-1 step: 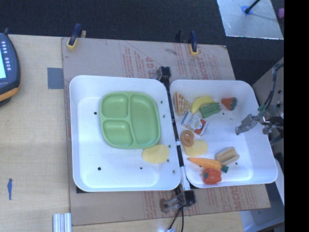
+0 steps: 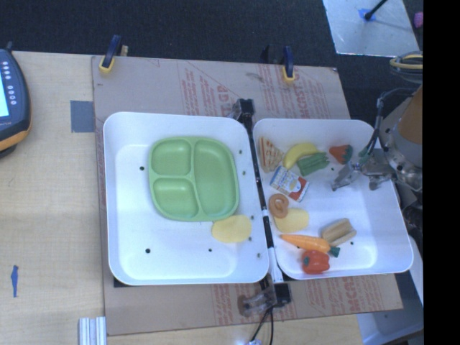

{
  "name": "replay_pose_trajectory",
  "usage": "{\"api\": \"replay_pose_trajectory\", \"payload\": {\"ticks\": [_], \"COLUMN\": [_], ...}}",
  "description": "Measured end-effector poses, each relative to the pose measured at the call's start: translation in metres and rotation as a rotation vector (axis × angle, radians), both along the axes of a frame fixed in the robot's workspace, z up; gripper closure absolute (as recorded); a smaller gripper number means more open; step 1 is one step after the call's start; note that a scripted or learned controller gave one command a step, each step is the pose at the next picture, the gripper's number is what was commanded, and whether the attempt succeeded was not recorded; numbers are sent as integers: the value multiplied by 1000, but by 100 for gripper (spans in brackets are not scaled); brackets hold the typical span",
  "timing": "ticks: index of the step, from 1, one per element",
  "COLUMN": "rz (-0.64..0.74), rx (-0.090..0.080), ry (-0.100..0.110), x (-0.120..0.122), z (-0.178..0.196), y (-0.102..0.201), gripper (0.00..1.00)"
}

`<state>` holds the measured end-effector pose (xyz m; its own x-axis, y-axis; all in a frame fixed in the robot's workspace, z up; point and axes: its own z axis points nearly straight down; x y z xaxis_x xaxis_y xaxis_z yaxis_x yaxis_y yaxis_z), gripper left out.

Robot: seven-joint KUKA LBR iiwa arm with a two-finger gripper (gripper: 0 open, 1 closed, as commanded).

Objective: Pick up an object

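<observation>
Approach step: the grey metal pincer point(image 2: 352, 175) hovers over the right shallow white plastic bin point(image 2: 384, 228), fingers apart and holding nothing, with the nearest target, a small red plastic toy piece point(image 2: 340, 152), just beside it, so next it must descend and close.

Open white floor lies below my gripper point(image 2: 353, 174) in the right shallow white bin point(image 2: 388, 214), between the tan block point(image 2: 338, 231) and the bin's right wall. Toward the centre rim, the yellow banana point(image 2: 300, 152), green pepper point(image 2: 312, 164), printed carton point(image 2: 290, 184) and orange carrot point(image 2: 305, 242) crowd my approach.
</observation>
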<state>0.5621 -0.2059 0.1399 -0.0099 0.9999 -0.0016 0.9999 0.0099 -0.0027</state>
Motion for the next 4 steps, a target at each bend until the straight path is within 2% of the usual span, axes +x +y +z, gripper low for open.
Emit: {"api": "replay_pose_trajectory", "payload": {"ticks": [1, 2, 3, 4], "rz": [0, -3, -4, -1], "rx": [1, 1, 2, 2], "ry": [-1, -3, 1, 3], "x": [54, 96, 94, 94], "z": [-51, -47, -48, -48], "y": [24, 10, 14, 58], "gripper": [0, 0, 0, 0]}}
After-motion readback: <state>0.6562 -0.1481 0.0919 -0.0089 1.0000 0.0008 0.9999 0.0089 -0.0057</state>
